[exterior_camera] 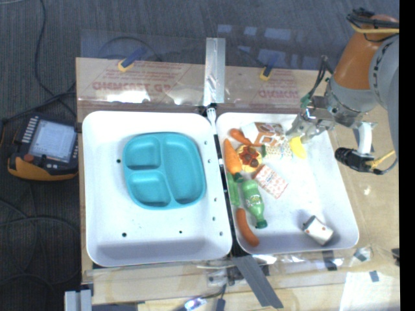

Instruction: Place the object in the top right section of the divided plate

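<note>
The hand (303,127), grip state unclear, hovers over the right bin's (347,203) far side; the blue divided plate (163,170) lies well left.

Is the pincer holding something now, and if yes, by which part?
It cannot be told. The pincer hangs over the right bin, close to a yellow piece, but no grasp is visible.

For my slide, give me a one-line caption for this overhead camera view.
KUKA arm's gripper poised over toy food in the right bin; the blue divided plate waits in the left bin.
</note>
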